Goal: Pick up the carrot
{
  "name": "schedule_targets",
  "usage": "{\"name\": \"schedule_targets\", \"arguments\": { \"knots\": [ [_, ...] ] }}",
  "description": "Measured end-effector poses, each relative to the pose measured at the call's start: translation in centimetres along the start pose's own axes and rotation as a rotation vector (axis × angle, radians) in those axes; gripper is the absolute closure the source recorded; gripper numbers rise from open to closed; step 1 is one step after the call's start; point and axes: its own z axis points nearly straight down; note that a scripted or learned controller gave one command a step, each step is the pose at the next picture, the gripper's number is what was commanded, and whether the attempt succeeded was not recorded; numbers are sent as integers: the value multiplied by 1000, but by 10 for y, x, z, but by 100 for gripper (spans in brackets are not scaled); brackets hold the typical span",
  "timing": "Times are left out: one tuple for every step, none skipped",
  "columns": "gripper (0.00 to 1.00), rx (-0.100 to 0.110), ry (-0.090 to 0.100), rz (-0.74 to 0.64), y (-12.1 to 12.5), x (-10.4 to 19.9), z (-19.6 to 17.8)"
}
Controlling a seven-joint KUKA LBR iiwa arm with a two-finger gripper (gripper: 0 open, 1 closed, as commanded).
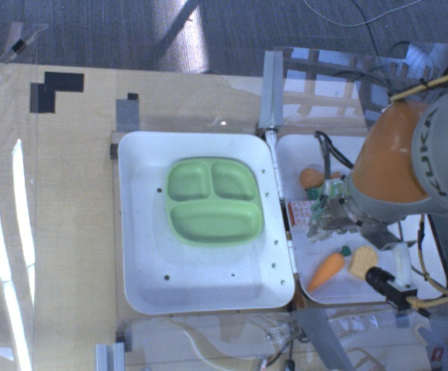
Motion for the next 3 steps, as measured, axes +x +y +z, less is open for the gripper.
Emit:
{"name": "schedule_targets", "arguments": {
  "knots": [
    [100, 1, -1, 251, 14, -34, 0],
    [0, 1, 0, 250, 14, -33, 0],
    [0, 3, 1, 109, -11, -96, 61]
  ]
}}
